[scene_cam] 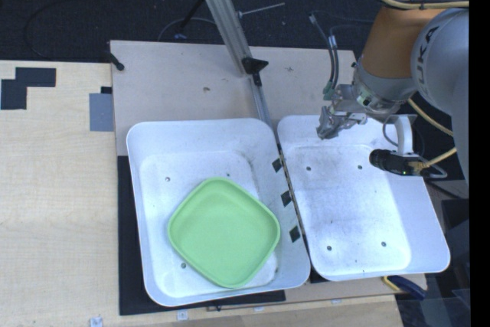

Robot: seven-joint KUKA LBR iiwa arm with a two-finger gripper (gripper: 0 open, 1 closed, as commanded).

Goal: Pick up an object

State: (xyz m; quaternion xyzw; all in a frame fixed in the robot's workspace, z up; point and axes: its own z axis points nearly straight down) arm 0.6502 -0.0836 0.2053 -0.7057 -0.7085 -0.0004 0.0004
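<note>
Green plate (pixel 223 231) in left bin (pixel 145 142); gripper (pixel 331 126) over right bin (pixel 413 241), finger state unclear.

Grey KUKA arm (pixel 448 65) with rounded orange band (pixel 398 31), yellow and grey cables looped beside that band, small metallic gripper (pixel 331 126) below it, and a black fitting nearby.

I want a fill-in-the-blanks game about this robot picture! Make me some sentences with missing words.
1. The square plastic plate is coloured ____.
2. The plate lies in the ____ shallow white bin.
3. The arm's end effector hovers over the far edge of the ____ shallow white bin.
4. The band above the arm's wrist is coloured ____.

Missing words: green; left; right; orange.
</note>
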